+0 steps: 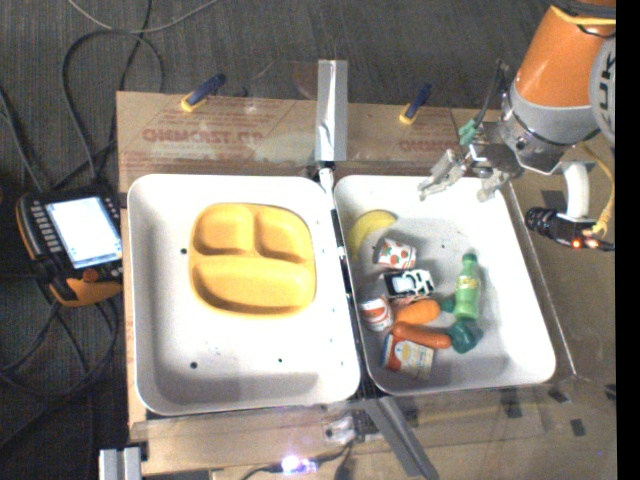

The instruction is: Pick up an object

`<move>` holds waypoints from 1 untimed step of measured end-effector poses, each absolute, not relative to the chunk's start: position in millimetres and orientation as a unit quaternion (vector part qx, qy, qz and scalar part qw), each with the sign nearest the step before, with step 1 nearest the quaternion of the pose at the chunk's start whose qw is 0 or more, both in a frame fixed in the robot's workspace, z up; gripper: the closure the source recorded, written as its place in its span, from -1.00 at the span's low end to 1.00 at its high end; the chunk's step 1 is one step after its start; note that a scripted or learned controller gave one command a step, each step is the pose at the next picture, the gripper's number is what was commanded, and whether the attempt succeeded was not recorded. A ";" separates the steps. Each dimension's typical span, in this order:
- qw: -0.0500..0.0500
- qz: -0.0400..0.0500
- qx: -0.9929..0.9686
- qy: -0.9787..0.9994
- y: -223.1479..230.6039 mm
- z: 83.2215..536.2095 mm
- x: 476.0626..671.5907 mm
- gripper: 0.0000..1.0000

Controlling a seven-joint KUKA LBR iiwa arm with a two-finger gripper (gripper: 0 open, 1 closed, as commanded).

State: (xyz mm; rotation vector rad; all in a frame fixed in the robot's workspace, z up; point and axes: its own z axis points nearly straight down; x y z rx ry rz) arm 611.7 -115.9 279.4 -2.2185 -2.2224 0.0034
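I see two white bins side by side on my bench. My gripper (462, 175) hangs over the far rim of the right bin (520, 303), reaching in from the right. Its two fingers (438, 181) are spread apart with nothing between them.

The left bin (160, 368), well to the left of the gripper, holds a single yellow tray (254, 258) with three shallow compartments. The tray lies flat near the bin's middle.

The right bin holds a loose cluster of small things, all nearer to me than the gripper and none touching it. Closest to the gripper, down and to its left, is a yellow banana (368, 230) against the bin's left wall; it curves, with its long axis running roughly from far-right to near-left. Just beyond it from the gripper sits a small white carton (395, 254) with red marks, tilted. Next comes a toy car (409, 284), black and white, lying crosswise, its length running left to right. Below that are a small red-and-white can (376, 314) and an orange carrot (418, 313), the carrot pointing left to right. A second carrot (424, 337) lies just beside it, also crosswise. Almost straight below the gripper stands a green bottle (467, 288), its long axis running away from me, cap at the far end. A teal piece (464, 338) touches its near end. Nearest me is an orange-and-white box (411, 356), resting close to the bin's front wall.
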 end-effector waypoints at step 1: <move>0.000 0.001 -0.668 -0.744 -132.1 381.6 615.1 -1.00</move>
